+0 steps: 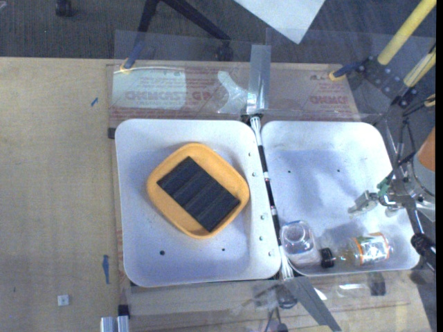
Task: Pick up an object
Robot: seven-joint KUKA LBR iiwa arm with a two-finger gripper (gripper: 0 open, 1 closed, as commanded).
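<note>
1. A small clear plastic bottle (361, 250) lies on its side in the lower right of the frame, on the floor of the right bin (325, 178), close to that bin's lower edge.
2. Its long axis runs nearly left to right across the picture, tipped up slightly toward the right. The dark cap points left; the base points right.
3. The bottle's body is see-through with an orange-yellow label band around it, round in section and glossy.
4. Just left of the bottle's cap, in the lower left corner of the same bin, stands a clear plastic cup or jar (297, 241), seen from above as a round rim; it is near the cap, and contact between them cannot be judged.
5. The gripper (377, 200) hangs above and slightly right of the bottle, at the right side of the right bin. It is thin metal, pale and shiny, with a small green spot beside it. No object sits between its fingers; whether the jaws are wide or narrow cannot be told from this view.
6. The right bin is white, shallow, with rounded corners and a smooth matte floor.
7. The left bin (138, 247), of the same make, touches it along the middle seam.
8. In the left bin lies an orange rounded-square dish (160, 200), turned diagonally, with a dark ribbed rectangular pad (198, 194) in its hollow.
</note>
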